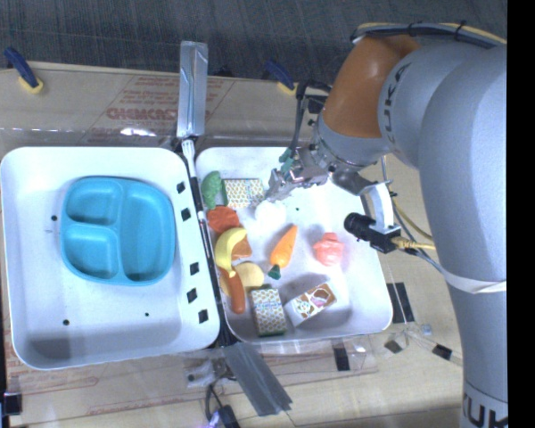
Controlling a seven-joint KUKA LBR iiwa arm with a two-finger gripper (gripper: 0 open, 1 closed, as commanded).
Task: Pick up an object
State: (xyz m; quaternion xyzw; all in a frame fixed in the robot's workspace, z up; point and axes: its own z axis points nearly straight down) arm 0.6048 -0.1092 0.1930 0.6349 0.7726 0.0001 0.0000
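White plastic forms two shallow bins side by side on a bench, seen from above at a slant. The left bin (27, 266) holds a blue divided tray (119, 228) with three compartments, lying flat near its middle.

The right bin (367, 303) is the landmark here; it holds a scatter of toy foods. Along its left wall, from far end to near end, sit a green vegetable (213, 188), a checked green-and-white block (242, 192) just beside it, a red-orange piece (223, 218), a yellow banana (229, 246) and an orange sausage-shaped piece (235, 292). Near the bin's middle lies a carrot (284, 244), tilted with its tip toward the far end. Right of the carrot, apart from it, sits a pink rounded object (329, 250). At the bin's near edge are a second checked block (267, 310) and a small printed box (311, 302), touching or nearly so.

A grey arm (446, 150) with an orange band reaches in from the right, over the bin's far right corner. Its gripper (283, 182) hangs above the far middle of the bin, just right of the first checked block. Nothing is visibly between the fingers, and whether they are spread or closed cannot be told from this angle.
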